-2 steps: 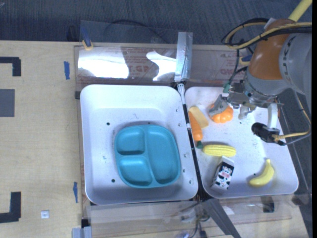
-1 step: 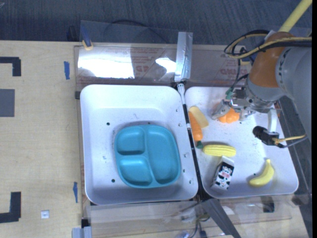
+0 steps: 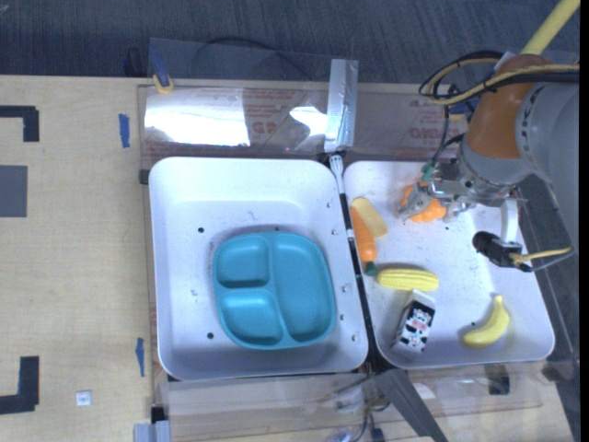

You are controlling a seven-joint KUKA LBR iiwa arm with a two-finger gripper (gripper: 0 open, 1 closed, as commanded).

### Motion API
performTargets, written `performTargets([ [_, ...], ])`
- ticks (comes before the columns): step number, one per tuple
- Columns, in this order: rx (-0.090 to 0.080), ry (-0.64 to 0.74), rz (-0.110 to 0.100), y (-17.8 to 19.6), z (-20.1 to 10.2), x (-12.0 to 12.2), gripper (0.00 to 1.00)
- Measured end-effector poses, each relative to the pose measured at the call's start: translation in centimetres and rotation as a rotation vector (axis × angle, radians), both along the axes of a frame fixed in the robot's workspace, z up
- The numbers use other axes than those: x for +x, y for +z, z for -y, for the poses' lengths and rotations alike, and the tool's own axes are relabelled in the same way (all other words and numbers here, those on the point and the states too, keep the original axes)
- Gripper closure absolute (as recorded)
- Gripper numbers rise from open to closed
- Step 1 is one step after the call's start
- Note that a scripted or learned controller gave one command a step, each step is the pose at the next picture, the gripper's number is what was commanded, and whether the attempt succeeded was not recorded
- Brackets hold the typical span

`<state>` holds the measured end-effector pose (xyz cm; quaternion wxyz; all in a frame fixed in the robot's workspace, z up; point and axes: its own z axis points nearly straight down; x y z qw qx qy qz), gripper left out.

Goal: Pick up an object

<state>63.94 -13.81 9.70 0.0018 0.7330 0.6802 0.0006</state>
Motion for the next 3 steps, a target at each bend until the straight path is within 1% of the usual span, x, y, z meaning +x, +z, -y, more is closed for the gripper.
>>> performTargets([
  [1,0.003,0.021,-0.033,-1.1,0.4,0.8,1.00],
  [2,0.000,0.235,0.008,13.6,-7.1,-0.6,1.00],
  [3,-0.002,0.407,0.002,14.9,-5.5,-0.9,1.00],
])
